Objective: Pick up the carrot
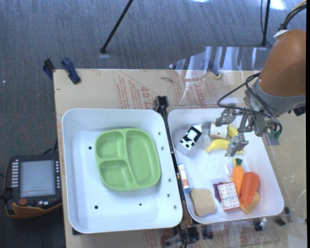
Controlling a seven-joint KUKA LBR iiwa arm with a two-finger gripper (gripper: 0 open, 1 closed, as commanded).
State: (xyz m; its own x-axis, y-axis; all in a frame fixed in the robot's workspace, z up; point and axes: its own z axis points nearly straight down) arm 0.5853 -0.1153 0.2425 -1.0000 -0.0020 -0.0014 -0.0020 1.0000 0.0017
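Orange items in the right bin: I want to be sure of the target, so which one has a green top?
The carrot, the slimmer one with a green top pointing toward the pincer. The fatter orange piece beside it has none.

The floor point(51, 19) is dark grey carpet with a fine ribbed weave, spread behind and well to the left of the end effector point(236, 132). Bright patches of light fall along its far edge. Two thin black stand legs point(119, 19) cross it, and a dark pole point(267, 14) stands just behind the end effector. The counter point(119, 87) has a pale brown board top with red print. Two blue clamps point(67, 70) grip its far left corner. Far left on the floor lies a grey handheld screen unit point(35, 182).
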